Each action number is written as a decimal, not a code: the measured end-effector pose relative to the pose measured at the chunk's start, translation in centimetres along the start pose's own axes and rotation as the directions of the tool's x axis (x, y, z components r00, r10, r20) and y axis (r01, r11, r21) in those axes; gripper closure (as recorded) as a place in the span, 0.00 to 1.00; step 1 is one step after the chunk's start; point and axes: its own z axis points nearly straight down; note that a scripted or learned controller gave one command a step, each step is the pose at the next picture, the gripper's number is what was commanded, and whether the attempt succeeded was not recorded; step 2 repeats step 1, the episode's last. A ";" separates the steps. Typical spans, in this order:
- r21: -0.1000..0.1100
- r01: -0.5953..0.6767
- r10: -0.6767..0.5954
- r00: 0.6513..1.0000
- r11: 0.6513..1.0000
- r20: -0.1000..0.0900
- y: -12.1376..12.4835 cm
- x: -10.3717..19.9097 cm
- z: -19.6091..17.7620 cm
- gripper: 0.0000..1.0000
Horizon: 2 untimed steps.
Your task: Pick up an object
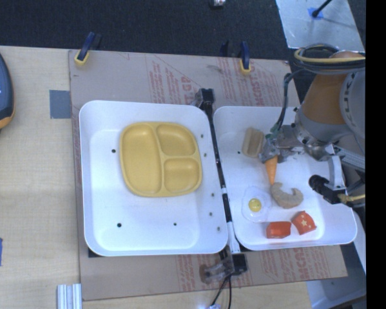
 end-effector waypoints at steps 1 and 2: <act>-0.011 0.004 -0.004 1.000 1.000 -0.003 -2.1 7.0 -9.5 1.00; -0.011 0.004 -0.004 1.000 1.000 -0.003 -2.1 7.0 -9.5 1.00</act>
